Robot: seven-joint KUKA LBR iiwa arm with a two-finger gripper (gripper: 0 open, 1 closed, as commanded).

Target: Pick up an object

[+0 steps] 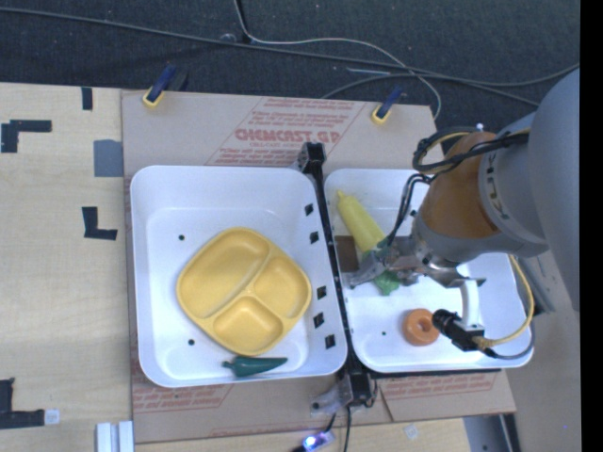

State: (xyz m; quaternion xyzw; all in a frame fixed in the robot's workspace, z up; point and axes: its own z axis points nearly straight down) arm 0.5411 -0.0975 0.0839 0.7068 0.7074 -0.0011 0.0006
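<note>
The arm comes in from the right over the right bin. Its gripper is low in that bin's left half, fingers pointing left, right by a small green object that it partly covers. A yellow corn-like piece lies slanted just above the gripper. An orange ring-shaped piece rests on the bin floor below and to the right of the gripper. I cannot make out whether anything sits between the fingers.
The left bin holds a yellow divided plate and a dark green pepper-like object near its front wall. A black divider runs between the bins. Cables loop around the wrist and over the right bin's right side.
</note>
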